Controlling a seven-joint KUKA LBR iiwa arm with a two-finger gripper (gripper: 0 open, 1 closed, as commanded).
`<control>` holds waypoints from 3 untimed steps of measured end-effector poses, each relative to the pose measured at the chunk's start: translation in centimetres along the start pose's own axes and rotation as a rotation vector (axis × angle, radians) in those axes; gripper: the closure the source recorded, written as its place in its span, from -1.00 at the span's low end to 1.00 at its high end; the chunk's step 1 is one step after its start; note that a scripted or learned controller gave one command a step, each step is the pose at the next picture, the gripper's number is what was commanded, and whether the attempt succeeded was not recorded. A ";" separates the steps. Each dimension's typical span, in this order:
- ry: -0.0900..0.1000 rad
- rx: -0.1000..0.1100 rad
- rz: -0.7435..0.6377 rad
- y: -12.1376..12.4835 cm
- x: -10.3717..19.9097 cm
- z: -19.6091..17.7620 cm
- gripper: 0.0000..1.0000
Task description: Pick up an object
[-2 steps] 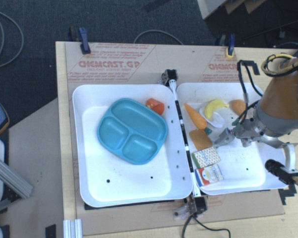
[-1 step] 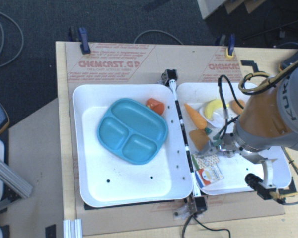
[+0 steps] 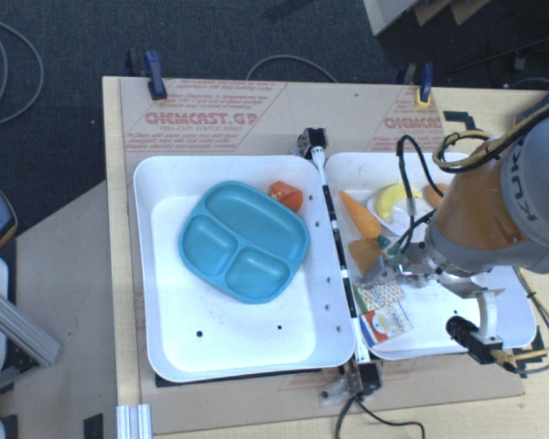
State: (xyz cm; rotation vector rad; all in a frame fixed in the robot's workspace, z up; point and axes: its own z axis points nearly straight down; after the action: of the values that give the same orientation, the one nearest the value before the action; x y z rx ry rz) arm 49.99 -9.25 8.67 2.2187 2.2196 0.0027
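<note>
tabletop (image 3: 210, 117): pale board with red lettering, centre of frame, bearing two white bins side by side.

left bin (image 3: 156, 273): holds a blue tray (image 3: 244, 241) with three compartments, lying flat a little above the bin's middle; an orange-red piece (image 3: 286, 195) sits touching the tray's upper right edge. judged rigid plastic, light, too wide for a pincer except at the rim.

right bin (image 3: 421, 337): holds the likely candidates. an orange cone (image 3: 360, 213), carrot-like, lies tilted in the upper left part of the bin. a yellow piece (image 3: 392, 198) lies just right of it, partly behind cables. a printed packet (image 3: 384, 314) lies flat in the lower left part, near the bin wall.

arm (image 3: 494, 218): grey with orange band, entering from the right of frame, wrist low over the right bin's middle.

pincer (image 3: 392, 262): low between cone and packet; whether it is spread or closed cannot be told, and nothing can be seen held in it.

handling, judged: cone looks stiff, smooth, light; likely to roll or slip, best taken across its thicker middle. packet looks thin, soft and flat; hard to pinch from above, an edge would be the only hold. yellow piece appears small and rounded; may squirt out of a shallow grip.
</note>
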 end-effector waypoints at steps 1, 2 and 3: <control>-0.002 -0.005 -0.003 8.2 -0.5 0.2 -1.00; -0.001 -0.002 -0.002 13.9 -0.6 -1.7 -1.00; 0.002 0.007 0.001 11.3 -0.3 0.3 -1.00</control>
State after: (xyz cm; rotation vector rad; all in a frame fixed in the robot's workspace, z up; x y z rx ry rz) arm 61.27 -9.58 8.40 2.2243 2.2232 -0.0027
